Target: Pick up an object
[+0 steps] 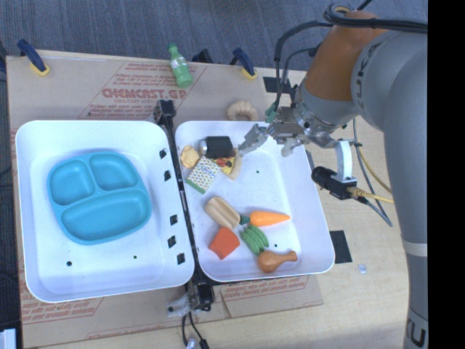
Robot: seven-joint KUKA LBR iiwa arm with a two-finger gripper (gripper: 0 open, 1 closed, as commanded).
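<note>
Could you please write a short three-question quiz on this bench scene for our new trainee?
1. True or false: the blue divided plate lies in the left bin.
2. Which lies nearest the carrot? A) green bottle B) hot dog bun C) bagel
3. Over which bin's rim does the claw hover?

Key: 1 true; 2 B; 3 the right bin, at its far edge.

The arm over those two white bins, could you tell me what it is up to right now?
The grey KUKA arm reaches in over the far edge of the right bin, its gripper open above the black object there and holding nothing. Toy food lies in that bin: a carrot, a drumstick, a red block. The left bin holds a blue divided plate.
</note>
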